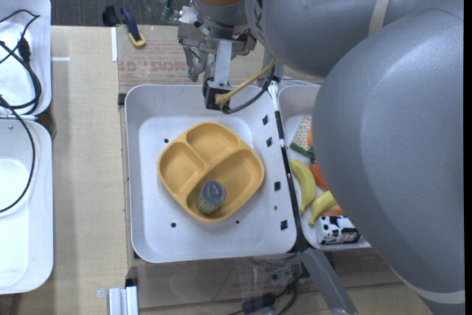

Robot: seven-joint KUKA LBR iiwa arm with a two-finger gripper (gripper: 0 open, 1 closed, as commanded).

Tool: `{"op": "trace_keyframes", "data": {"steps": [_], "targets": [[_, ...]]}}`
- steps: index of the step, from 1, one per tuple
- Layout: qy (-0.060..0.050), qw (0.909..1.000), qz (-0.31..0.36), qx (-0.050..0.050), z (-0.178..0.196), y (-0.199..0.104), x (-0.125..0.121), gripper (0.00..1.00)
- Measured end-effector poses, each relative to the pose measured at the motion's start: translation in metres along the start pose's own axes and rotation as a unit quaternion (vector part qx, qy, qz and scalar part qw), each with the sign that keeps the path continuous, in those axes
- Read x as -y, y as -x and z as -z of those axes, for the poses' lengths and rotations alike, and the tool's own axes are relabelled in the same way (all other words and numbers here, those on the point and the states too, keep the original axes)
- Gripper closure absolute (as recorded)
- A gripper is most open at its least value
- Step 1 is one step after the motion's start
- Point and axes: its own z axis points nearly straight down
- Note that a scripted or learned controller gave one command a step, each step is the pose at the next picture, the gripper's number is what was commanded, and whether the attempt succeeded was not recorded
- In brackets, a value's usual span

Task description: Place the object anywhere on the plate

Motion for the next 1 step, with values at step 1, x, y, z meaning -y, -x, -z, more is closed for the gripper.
{"op": "trace_keyframes", "data": {"steps": [1], "targets": [[-0.002,1.0000,0.000,0.003,0.0056,0.0012,-0.0007,1.00]]}}
